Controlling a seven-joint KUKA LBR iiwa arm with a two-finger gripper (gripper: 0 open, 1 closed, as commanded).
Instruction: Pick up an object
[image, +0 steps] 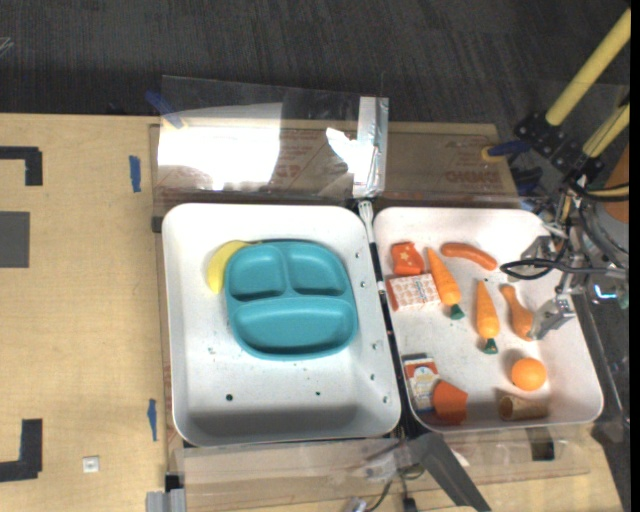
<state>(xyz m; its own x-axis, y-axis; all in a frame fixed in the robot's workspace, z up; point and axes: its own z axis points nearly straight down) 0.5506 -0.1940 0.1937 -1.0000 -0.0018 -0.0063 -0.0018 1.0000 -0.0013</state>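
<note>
Camera view: claw (553, 318) hangs low at right bin's (585, 375) 3 o'clock edge w/ nothing visibly in it, grip width unclear, prob. lining up on drumstick (517, 311) just beside it.

The wooden bench (70, 330) bears two white bins (190, 400) side by side.

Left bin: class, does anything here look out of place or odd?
Yes. A yellow item lies mostly hidden under the teal tray's left edge in the left bin, so the tray may not sit flat.
</note>
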